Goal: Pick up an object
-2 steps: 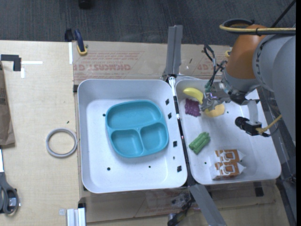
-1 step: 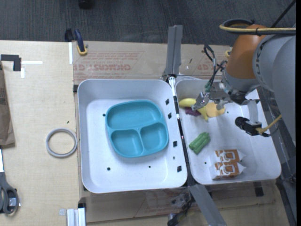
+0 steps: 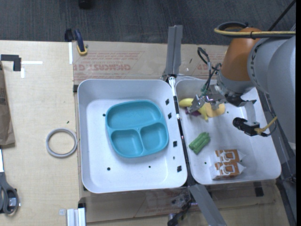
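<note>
This is a robotics lab or test cell, not a home. A grey industrial arm (image 3: pixel 275 65) with an orange band and loose cabling reaches over a plywood bench (image 3: pixel 37 102) that carries two shallow white bins (image 3: pixel 87 140) set side by side with a metal divider post (image 3: pixel 174 51) between them. The bins hold test props: a teal divided plate (image 3: pixel 137 128), toy food, small cartons (image 3: pixel 228 164). A tape roll (image 3: pixel 61 142), scissors (image 3: pixel 8 197) and a clamp (image 3: pixel 77 40) lie about the bench, and dark carpet (image 3: pixel 141 6) lies beyond it.
</note>
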Available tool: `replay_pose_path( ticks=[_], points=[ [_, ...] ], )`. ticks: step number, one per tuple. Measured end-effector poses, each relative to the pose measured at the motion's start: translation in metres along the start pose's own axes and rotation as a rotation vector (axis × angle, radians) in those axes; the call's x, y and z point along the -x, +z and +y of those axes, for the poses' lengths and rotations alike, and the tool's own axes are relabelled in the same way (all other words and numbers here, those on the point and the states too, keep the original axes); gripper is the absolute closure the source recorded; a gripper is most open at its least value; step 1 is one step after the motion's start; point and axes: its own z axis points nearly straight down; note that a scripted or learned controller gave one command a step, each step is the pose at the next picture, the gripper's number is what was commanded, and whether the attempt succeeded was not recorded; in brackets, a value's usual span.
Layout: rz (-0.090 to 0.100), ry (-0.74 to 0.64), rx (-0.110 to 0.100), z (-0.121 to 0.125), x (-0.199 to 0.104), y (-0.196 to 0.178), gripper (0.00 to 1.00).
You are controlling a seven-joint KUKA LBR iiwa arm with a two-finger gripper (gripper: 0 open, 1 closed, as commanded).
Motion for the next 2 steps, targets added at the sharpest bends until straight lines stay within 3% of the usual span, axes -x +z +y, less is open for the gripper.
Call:
replay_pose_path(
  ticks=[1,2],
  points=[
    [-0.002,0.002,0.002,0.0005,0.0018,-0.0097,1.0],
    [-0.002,0.003,0.001,0.0004,0.003,-0.0182,1.0]
  ],
)
